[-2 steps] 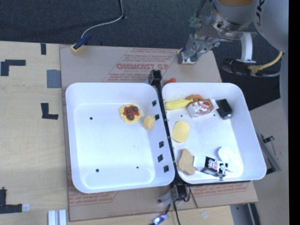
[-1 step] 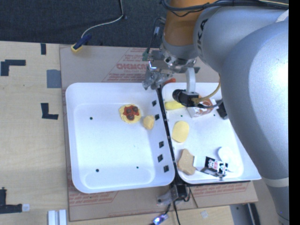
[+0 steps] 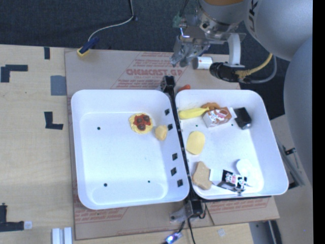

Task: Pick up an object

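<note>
Banana (image 3: 192,113): lies at the upper left corner of the right bin (image 3: 268,136), touching a snack packet (image 3: 217,117). Gripper (image 3: 184,59): raised beyond the bins' far edge; jaws' opening cannot be told. Risk: close neighbours and the bin wall may foul a descent, so the grasp slips.

The arm (image 3: 284,14) is cut off by the top and right edges

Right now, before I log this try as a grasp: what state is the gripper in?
Gripper: raised above the far edge of the bins, nothing visibly held; open or closed cannot be told.
</note>
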`<action>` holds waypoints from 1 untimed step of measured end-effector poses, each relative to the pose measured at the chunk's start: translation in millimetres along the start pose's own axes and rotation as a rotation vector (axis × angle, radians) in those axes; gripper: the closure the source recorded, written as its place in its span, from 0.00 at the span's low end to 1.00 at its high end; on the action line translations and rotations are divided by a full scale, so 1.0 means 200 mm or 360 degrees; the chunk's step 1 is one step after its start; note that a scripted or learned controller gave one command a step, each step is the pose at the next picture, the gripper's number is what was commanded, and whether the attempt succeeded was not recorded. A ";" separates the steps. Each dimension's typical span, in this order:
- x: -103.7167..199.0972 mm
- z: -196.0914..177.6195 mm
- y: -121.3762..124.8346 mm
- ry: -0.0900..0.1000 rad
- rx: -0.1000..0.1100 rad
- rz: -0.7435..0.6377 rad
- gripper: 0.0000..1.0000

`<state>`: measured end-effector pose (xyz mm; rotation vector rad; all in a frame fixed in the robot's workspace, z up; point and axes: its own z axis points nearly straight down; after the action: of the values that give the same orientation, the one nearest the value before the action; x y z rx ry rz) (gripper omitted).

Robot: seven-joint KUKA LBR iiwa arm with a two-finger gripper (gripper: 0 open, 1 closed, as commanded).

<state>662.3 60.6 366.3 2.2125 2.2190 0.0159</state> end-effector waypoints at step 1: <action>0.19 0.71 -0.11 -0.0004 0.0044 -0.0002 1.00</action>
<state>642.5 99.7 223.8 2.2237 2.2325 -0.0179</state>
